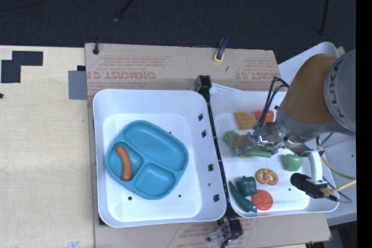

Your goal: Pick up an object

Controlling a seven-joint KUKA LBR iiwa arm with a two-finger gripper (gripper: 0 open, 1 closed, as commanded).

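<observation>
The gripper (254, 143) is positioned low in the right bin (302, 201), beside a green toy (231, 139) and an orange piece (244, 120). A blue tray (152, 154) carrying a sausage (124, 162) is seen in the left bin (110, 200).

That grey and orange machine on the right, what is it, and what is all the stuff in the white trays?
It is a robot arm, filmed by one camera fixed above the bench and looking down at a slant. The arm reaches in from the right, and its hand is low over the right bin, among toy food: a pretzel, a red tomato, a green pepper, an orange piece and others. Whether the hand holds anything cannot be told from here. The left bin holds a blue divided plate with a toy sausage in one compartment.
</observation>
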